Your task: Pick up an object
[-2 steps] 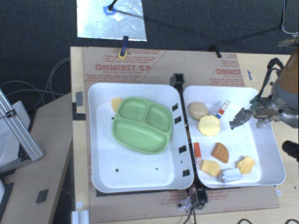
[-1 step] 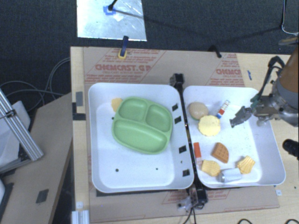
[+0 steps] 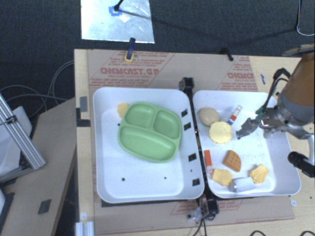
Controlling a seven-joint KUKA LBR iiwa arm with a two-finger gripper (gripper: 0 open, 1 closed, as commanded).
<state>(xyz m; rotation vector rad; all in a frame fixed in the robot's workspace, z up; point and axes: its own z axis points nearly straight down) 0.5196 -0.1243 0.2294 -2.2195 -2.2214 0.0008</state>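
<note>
The gripper (image 3: 244, 130) hangs in the right bin (image 3: 283, 183), at three o'clock of the yellow disc (image 3: 220, 132); its grasp state cannot be told.

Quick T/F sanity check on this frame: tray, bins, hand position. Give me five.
1. The green tray lies in the left bin. True.
2. The tray has three compartments. True.
3. The hand hangs over the left bin. False: it is over the right bin, beside the yellow round piece.
4. The right bin holds a single item. False: several lie there, among them a beige round piece and a waffle-like brown piece.
5. The hand holds the tray. False: the tray lies apart from it.
</note>
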